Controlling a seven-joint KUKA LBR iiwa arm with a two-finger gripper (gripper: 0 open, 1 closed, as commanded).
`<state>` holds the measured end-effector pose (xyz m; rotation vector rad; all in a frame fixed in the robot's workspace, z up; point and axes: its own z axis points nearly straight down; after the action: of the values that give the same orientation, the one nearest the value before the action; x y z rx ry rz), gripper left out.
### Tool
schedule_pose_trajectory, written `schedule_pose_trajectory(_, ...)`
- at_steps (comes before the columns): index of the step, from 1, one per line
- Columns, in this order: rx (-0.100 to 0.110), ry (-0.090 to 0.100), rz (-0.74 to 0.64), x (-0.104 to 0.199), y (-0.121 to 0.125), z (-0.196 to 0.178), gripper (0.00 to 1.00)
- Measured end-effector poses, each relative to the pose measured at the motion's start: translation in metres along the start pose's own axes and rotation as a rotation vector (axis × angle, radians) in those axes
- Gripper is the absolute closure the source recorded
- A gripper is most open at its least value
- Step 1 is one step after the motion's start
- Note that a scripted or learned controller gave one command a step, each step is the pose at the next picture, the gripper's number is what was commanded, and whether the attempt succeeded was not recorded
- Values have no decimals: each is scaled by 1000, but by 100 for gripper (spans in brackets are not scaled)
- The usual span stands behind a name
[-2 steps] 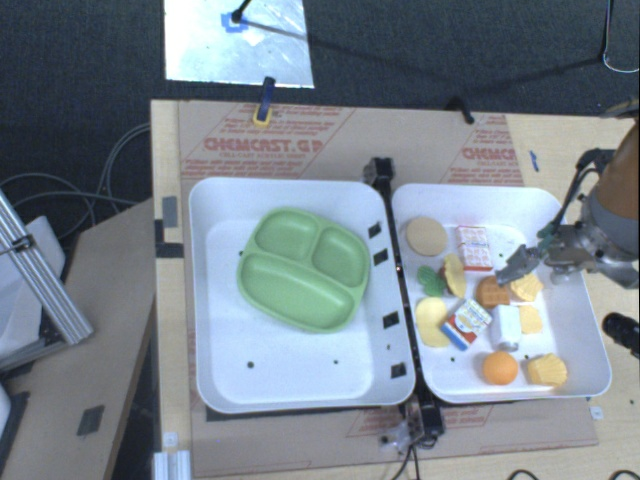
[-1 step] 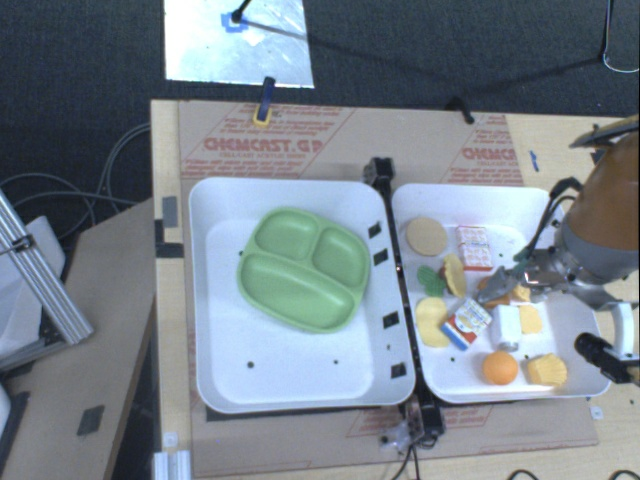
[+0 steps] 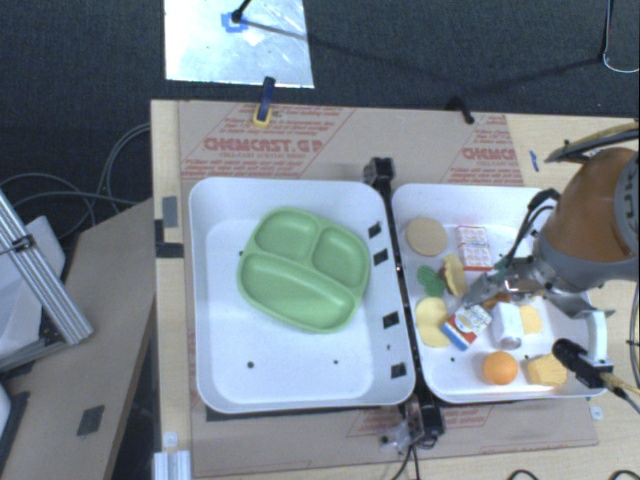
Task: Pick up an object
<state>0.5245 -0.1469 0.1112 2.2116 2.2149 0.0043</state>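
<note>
- The arm (image 3: 598, 230) has a rounded, bulky body with a broad orange band over its upper part.
- Below the band the casing is smooth grey, curving like a ring around the wrist.
- A black cable loops along the wrist's left side.
- The gripper (image 3: 490, 290) is a small assembly of grey metal and dark parts, its details blurred.
- A thin, pale bracket hangs below the grey casing.

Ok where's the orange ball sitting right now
The round orange ball lies in the right white bin, near its front edge, between a yellow block on its right and a red, white and blue packet up-left.
</note>
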Motion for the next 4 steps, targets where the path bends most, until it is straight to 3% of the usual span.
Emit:
schedule_pose_trajectory(1,-4,2,2,-2,5,19,0)
schedule_pose_trajectory(2,-19,-7,3,-5,9,5,100)
schedule_pose_trajectory(3,5,5,-3,1,12,-40,100)
schedule_pose_trajectory(4,3,4,-3,-2,9,-102,100)
